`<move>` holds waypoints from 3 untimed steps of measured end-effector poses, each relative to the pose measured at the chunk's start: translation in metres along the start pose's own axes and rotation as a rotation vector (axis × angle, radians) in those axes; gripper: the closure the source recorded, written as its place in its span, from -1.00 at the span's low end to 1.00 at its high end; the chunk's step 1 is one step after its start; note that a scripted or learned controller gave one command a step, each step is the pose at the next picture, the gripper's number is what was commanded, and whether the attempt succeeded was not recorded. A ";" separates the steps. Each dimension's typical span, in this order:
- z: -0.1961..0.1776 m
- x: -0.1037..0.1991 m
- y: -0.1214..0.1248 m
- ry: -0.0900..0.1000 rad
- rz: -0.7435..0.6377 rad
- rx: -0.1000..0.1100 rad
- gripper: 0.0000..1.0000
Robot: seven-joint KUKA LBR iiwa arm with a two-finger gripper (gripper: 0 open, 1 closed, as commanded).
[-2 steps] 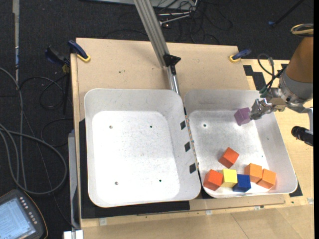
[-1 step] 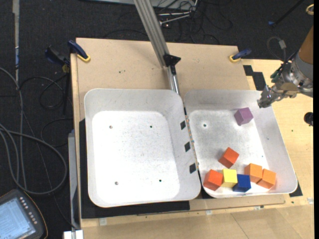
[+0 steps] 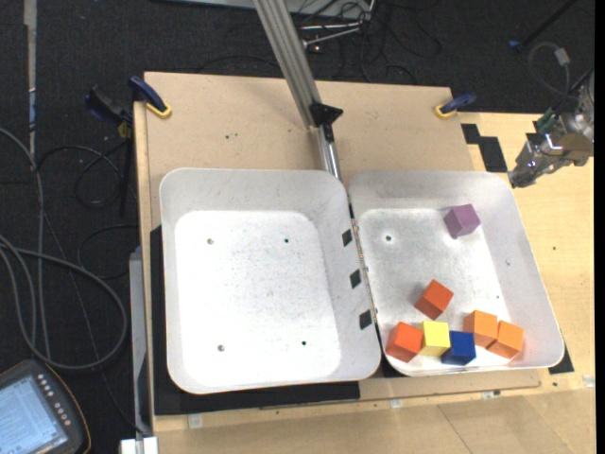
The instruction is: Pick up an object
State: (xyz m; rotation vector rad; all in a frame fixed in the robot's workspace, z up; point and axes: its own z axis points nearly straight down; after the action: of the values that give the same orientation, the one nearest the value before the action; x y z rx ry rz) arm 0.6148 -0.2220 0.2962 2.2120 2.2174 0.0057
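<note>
Seven small blocks lie in the right bin [image 3: 529, 282], the nearer of two shallow white bins to the arm. A purple block [image 3: 461, 220] sits alone toward the bin's one o'clock area, well apart from the others. An orange block [image 3: 435, 299] rests tilted near the bin's centre, slightly toward five o'clock. The remaining five crowd the bin's lower edge at about six o'clock: a red-orange block [image 3: 406, 340] on the left, a yellow block [image 3: 436, 336] touching it, a blue block [image 3: 460, 347] just beside the yellow one, then two more orange ones, the first orange cube [image 3: 484, 326] and the second orange cube [image 3: 509, 339], side by side at the right end of the cluster. The left bin [image 3: 180, 282] adjoins the right bin along a shared seam marked with small black tabs. Both bins rest on a tan wooden worktop [image 3: 236, 112] with yellow-and-blue clamps at its far corners. The gripper [image 3: 526, 172] hangs at the scene's three o'clock edge, beyond the upper right corner of the right bin, above the worktop rather than over the blocks. It is small and partly cut off, so I cannot tell whether its fingers are spread or closed, and nothing is visibly held between them. A slanted metal pole [image 3: 288, 50] runs from twelve o'clock down to the seam between the bins. Dark carpet with cables surrounds the worktop, and a handheld screen [image 3: 33, 414] shows at seven o'clock.
</note>
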 end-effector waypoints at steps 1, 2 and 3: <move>0.001 0.000 0.001 0.002 -0.001 0.006 1.00; 0.000 0.045 -0.010 0.005 -0.003 0.009 1.00; 0.003 0.104 -0.028 0.006 -0.005 0.010 1.00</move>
State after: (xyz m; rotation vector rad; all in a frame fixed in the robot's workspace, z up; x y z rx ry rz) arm 0.5865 -0.1184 0.2923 2.2139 2.2310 0.0018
